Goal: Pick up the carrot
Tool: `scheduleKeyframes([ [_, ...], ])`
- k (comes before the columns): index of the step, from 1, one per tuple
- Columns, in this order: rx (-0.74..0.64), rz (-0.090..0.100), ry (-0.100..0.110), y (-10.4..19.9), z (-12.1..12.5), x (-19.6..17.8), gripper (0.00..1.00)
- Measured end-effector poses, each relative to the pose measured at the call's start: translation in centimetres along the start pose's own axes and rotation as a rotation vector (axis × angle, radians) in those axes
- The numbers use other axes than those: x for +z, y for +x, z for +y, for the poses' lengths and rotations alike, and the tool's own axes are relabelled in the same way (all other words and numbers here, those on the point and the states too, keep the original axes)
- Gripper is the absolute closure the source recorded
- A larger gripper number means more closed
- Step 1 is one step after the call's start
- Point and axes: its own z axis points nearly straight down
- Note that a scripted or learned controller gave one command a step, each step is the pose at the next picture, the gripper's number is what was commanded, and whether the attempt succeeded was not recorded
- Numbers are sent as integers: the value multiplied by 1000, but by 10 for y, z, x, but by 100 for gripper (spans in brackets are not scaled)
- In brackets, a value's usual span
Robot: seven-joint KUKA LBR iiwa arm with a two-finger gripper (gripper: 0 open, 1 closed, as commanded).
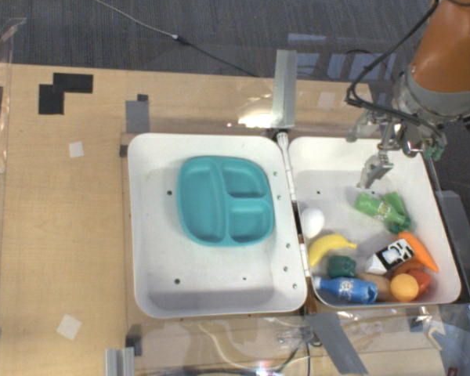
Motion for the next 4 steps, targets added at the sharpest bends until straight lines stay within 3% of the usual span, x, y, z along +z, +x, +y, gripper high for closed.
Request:
scheduleKeyframes([
  [1,47,-2,-2,61,50,-21,0],
  [2,-89,5,-2,100,67,75,0],
  [4,-90,2,-1,99,66,74,0],
])
